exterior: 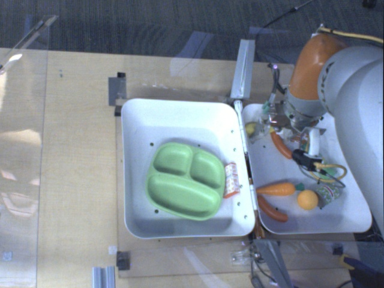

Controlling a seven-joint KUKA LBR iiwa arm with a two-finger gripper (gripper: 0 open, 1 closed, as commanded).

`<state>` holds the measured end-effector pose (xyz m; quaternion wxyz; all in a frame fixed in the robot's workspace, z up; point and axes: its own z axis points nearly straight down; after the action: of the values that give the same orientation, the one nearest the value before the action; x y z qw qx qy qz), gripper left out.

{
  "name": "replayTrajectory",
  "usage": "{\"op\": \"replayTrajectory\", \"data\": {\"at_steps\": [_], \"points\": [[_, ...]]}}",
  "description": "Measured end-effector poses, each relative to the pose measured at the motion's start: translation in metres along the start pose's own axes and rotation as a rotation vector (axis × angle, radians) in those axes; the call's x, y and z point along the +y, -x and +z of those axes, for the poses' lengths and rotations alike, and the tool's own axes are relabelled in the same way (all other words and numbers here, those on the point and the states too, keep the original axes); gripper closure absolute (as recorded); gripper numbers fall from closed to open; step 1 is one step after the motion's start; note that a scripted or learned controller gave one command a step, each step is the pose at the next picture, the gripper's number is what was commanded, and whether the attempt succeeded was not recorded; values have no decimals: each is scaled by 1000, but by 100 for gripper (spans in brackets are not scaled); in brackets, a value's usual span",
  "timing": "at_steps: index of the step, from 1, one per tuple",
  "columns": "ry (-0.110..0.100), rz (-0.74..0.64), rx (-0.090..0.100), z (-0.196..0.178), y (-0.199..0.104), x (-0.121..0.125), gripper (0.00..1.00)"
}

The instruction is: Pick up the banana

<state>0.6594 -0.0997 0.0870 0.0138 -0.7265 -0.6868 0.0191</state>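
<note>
A small yellow piece, which looks like the banana point(251, 128), shows in the far left corner of the right bin point(354, 221); most of it is hidden under the gripper. My gripper point(268, 122) is down in that corner, right beside and partly over the yellow piece. The grey arm with its orange band point(313, 59) covers the far part of this bin.
The right bin also holds a carrot point(276, 189), an orange ball point(308, 200), a red sausage point(272, 210) and another reddish piece point(282, 144). The left bin point(135, 161) holds a green divided plate point(186, 180) and a small packet point(231, 179). A cable bundle point(324, 173) hangs from the wrist.
</note>
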Motion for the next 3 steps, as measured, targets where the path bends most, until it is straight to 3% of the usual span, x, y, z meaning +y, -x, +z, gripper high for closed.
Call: {"op": "replayTrajectory", "data": {"at_steps": [1,3], "points": [[-18,-213,-3,0,6,-4,0],[-16,-189,1,0,6,-3,0]]}}
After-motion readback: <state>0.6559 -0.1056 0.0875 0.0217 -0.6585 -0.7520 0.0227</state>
